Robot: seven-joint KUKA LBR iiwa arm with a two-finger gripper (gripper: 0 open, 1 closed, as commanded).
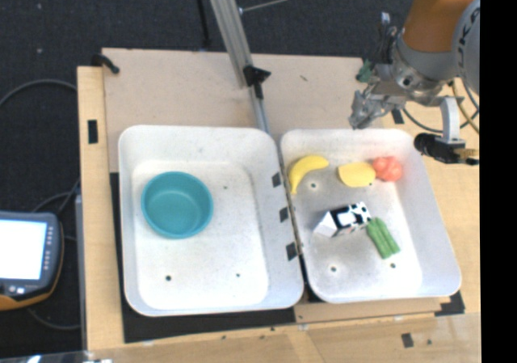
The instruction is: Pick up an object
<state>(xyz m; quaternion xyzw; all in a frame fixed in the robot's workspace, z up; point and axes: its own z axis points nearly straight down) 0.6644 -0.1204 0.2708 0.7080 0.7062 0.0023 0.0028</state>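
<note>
Item, far left, off the desk (186, 86): a tablet (24, 260) with a lit screen and orange casing, cabled, lying on dark carpet. Item, left bin (133, 151): shallow, white, speckled, rounded corners, moulded plastic by the look; it holds one teal bowl (177, 204), round, smooth, upright. Item, centre: a ribbed aluminium post (229, 18), slanting up from a black clamp at the seam between the bins. Item, right bin (420, 264): same make as the left, touching it along the seam. Contents, left to right: banana (306, 170), yellow, curved, glossy, likely a plastic toy; a black-and-white block (345, 219), boxy, patterned like a cow, lying mid-bin; a yellow lump (356, 174), rounded, lemon-like; a green piece (382, 238), elongated, ridged, just beside the block; a red lump (388, 168), small, knobbly, touching or nearly touching the yellow lump. Item, upper right: end effector (365, 113), grey metal below the orange band, hanging over the back rim of the right bin, apart from every object; whether it is apart or together cannot be told at this size. Status: nothing is lifted; all five candidates lie in the right bin. Choice, descent, grasp and lift all remain, by this reckoning.
</note>
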